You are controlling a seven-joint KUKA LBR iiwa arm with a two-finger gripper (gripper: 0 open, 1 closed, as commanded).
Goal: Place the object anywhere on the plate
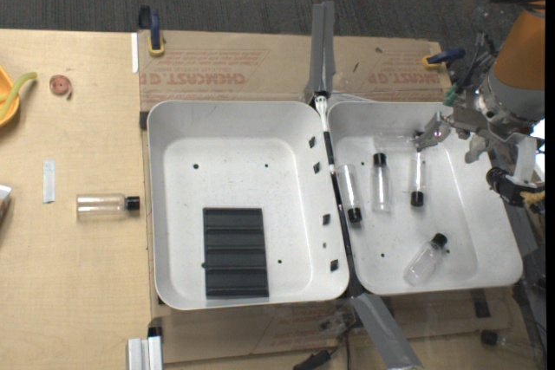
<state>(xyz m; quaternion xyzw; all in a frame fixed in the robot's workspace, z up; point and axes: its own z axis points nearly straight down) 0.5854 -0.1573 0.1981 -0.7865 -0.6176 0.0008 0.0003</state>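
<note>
Lying nearest in the right bin point(486, 273), a clear vial point(425, 260) rests tilted, black cap toward the upper right; farther back three more vials point(379, 180) lie roughly parallel, long axes running near to far. The dark ribbed plate point(234, 253) sits in the left bin point(165, 186), well apart. The gripper point(427, 138) hovers at the far end of the rightmost vial point(417, 179), which extends toward the viewer; whether it is wide or narrow I cannot tell.

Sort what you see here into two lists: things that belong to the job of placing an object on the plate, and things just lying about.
Belongs to the job:
- black ribbed plate in the left bin
- four clear bottles in the right bin, such as the tilted bottle
- gripper

Lying about:
- bottle on the bench
- blue clamp
- yellow item
</note>
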